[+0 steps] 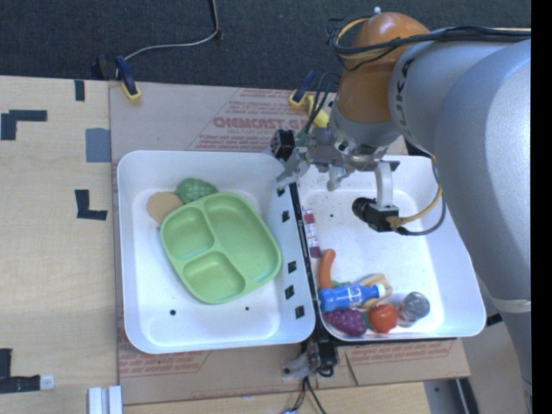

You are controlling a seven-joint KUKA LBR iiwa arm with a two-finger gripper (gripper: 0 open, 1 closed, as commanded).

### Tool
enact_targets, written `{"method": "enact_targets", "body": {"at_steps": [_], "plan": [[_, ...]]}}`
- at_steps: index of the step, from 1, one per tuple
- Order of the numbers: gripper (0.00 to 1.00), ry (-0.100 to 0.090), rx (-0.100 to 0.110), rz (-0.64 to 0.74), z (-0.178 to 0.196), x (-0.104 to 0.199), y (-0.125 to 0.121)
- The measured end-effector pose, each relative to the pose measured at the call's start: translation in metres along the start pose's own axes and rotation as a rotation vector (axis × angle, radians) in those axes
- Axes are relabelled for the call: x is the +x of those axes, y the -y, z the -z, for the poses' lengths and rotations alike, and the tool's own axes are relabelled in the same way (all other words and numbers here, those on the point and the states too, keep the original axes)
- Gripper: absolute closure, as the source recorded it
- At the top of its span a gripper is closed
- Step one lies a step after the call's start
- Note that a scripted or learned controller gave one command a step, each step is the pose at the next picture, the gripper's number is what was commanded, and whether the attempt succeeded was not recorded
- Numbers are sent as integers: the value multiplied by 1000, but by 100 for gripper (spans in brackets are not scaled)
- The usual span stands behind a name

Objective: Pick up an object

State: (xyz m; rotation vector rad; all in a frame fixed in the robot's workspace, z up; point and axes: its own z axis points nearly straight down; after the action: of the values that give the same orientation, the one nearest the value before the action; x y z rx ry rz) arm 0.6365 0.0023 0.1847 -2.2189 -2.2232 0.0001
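Where the grey arm reaches in over the right bin (448,261), its gripper (358,172) hangs above that bin's far left corner, close to the divider between the two bins. Whether it is released or clenched cannot be told from this slant, and nothing is seen in its grasp. The right bin holds a cluster along its near edge: an orange carrot (325,266), a blue tube (349,297), a purple bunch of grapes (345,322), a red tomato (383,318), a grey can (416,306) and a yellow piece (373,280) behind them. The left bin (138,257) carries a green divided tray (220,247) near its middle, with a green broccoli (195,188) and a tan cookie (162,204) at the tray's far left edge, touching it.
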Motion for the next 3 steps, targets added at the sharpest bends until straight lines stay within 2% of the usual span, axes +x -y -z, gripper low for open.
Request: {"method": "enact_targets", "body": {"at_steps": [1,2,3], "plan": [[0,2,1,-2,-1,-79,-8],[0,0,1,0,-1,-35,-19],[0,0,3,-3,-55,-98,104]]}}
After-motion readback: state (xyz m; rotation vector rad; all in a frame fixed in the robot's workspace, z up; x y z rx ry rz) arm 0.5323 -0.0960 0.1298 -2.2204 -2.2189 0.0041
